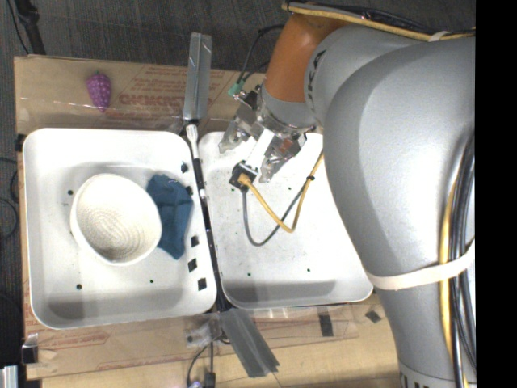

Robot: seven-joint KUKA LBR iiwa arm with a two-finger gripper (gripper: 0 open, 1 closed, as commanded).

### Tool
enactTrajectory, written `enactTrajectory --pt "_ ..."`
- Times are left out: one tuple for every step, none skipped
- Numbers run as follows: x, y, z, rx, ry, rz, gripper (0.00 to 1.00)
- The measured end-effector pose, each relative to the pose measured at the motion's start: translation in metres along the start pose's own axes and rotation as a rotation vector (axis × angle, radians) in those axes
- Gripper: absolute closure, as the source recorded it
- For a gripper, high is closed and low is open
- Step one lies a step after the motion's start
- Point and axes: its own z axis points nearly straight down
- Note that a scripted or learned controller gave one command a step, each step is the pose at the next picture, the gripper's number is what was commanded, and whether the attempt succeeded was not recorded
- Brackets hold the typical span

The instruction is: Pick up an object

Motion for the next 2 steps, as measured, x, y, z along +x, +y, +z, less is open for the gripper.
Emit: enactTrajectory --pt "-0.039 0.015 -0.042 -0.004 0.003 -0.217 0.0" --pt "-0.065 0.077 -0.068 -0.003 0.003 -0.279 0.0"
